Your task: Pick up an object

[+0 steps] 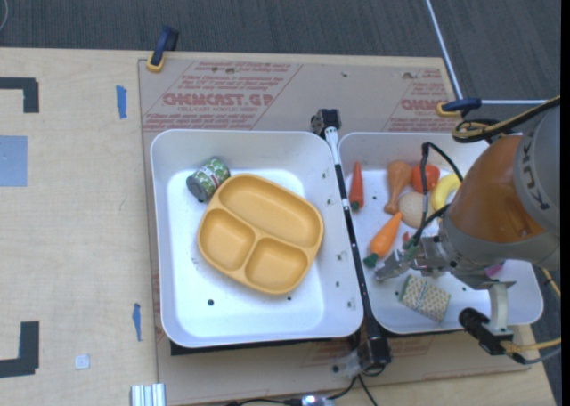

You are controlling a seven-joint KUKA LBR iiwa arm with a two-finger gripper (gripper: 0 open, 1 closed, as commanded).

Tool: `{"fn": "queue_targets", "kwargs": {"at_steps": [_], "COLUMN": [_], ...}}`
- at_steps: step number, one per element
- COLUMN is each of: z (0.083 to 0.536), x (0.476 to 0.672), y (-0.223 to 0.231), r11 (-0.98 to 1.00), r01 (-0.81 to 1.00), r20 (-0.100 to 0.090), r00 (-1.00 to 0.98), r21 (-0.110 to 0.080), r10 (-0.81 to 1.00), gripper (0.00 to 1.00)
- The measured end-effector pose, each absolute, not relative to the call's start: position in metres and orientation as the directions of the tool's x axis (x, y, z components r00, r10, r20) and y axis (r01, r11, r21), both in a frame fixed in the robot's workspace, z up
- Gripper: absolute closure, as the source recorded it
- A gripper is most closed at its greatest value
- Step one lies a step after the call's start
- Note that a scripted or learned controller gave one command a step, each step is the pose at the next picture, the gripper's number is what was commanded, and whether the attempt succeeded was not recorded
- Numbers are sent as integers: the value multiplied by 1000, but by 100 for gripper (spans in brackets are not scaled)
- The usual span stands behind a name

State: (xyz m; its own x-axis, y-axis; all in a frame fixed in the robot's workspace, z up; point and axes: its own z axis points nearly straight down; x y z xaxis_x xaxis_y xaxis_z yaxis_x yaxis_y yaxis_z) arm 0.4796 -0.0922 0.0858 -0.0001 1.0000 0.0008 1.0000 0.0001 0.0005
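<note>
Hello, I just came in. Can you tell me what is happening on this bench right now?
A grey and orange robot arm reaches into the right bin, trying to pick up an object. Its tool is low among toy foods: carrots, a chicken leg and a cracker-like piece. Nothing is visibly held. The left bin has a yellow divided plate and a small can.

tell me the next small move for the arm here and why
Probably a short descent onto the orange carrot: the end effector hovers in the right bin just below it, with nothing visibly between its fingers. The beige sponge lies close beside, so drop straight down.
</note>
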Motion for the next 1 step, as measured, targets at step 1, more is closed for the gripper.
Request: {"fn": "queue_targets", "kwargs": {"at_steps": [1], "z": [96], "x": [481], "y": [-93], "r11": [0], "r01": [1000], "r20": [-1], "r00": [0], "r21": [5], "r10": [1000], "gripper": [100]}}
